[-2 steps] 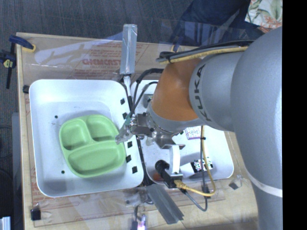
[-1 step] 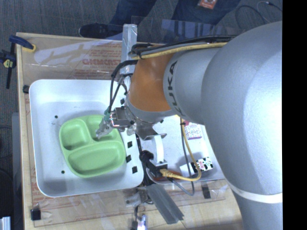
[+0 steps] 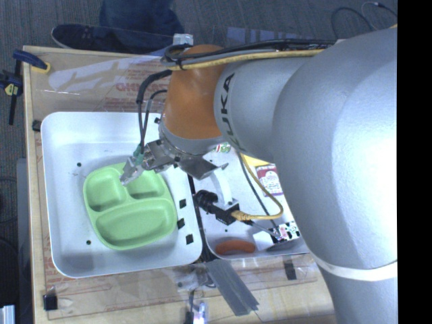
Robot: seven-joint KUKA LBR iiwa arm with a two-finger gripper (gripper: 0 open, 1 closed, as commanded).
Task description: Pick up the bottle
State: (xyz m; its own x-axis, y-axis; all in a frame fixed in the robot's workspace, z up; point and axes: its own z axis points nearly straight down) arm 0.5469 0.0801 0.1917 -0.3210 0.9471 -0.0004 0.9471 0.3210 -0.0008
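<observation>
Hovering gripper (image 3: 133, 169) over green tray's (image 3: 128, 211) top edge in left bin (image 3: 57, 181); can't tell its grip state, nothing seen held. Bottle isn't identifiable; arm (image 3: 324, 133) is covering most of right bin (image 3: 226, 256), so it's probably lying rightward

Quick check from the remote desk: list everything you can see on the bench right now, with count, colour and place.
Bin: two, white; left one fully seen, right one mostly under the arm.
Divided plate: one, green, left bin.
Brown-red item: one, right bin's near edge; too unclear to name.
Printed packages: a few, yellow and white, right bin, partly hidden.
Clamp: one, blue and yellow, bench's far-left corner.
Arm: one, grey with orange band.
Gripper: one, over the plate's far edge.
</observation>
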